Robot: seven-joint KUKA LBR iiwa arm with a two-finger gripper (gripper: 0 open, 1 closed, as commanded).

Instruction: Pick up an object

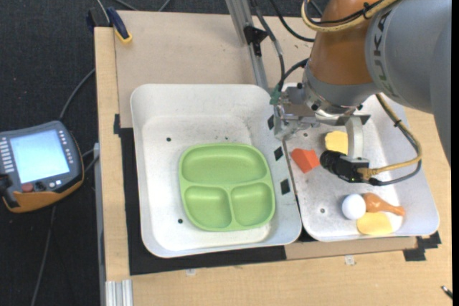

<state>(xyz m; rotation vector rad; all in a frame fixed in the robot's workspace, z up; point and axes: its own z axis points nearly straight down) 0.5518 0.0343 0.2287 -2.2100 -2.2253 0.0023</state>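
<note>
Left bin (154, 226): green divided plate (226, 185), untouched. Right bin (423, 215): orange block (305, 160) just beside the divider, end effector (290, 127) directly above it; whether it is wide or narrow, cannot tell. Judgement: descend straight and centre on the block. Yellow piece (335, 141) half hidden by the wrist; white ball (353, 206) and yellow-orange toy (380, 215) lie near the front.

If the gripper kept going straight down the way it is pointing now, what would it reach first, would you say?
Most likely the orange block, which lies just below the gripper in the right bin. Depth is hard to judge from this slant, so it might instead land on bare bin floor beside the block.
</note>
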